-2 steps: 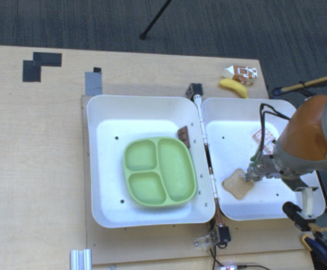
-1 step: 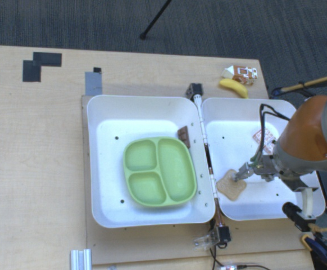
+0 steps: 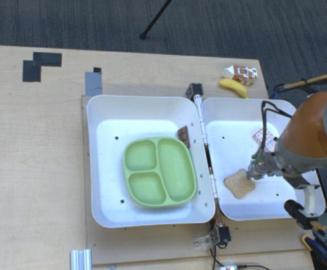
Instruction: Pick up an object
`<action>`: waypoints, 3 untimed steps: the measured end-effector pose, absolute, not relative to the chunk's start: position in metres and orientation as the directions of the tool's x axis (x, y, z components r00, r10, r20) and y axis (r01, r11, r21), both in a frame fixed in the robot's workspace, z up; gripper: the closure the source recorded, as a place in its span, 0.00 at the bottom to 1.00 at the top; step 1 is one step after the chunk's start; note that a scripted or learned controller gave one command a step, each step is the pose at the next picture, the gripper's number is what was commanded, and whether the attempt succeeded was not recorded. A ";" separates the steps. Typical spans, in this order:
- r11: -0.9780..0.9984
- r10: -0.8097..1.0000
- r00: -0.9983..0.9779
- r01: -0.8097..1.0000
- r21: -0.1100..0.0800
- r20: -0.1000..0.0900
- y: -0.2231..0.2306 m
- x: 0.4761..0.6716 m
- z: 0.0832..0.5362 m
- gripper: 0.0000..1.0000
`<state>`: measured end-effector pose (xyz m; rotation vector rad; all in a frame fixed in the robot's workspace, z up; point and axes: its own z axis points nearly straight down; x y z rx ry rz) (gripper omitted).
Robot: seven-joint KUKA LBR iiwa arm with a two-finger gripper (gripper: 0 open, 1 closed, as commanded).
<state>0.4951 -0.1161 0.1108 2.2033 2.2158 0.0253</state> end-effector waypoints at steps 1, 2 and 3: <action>0.006 1.000 -0.006 1.000 0.023 0.000 -0.116 0.495 0.111 0.00; 0.007 1.000 -0.007 1.000 0.027 0.000 -0.116 0.497 0.121 1.00; 0.007 1.000 -0.007 1.000 0.026 0.000 -0.116 0.497 0.121 0.00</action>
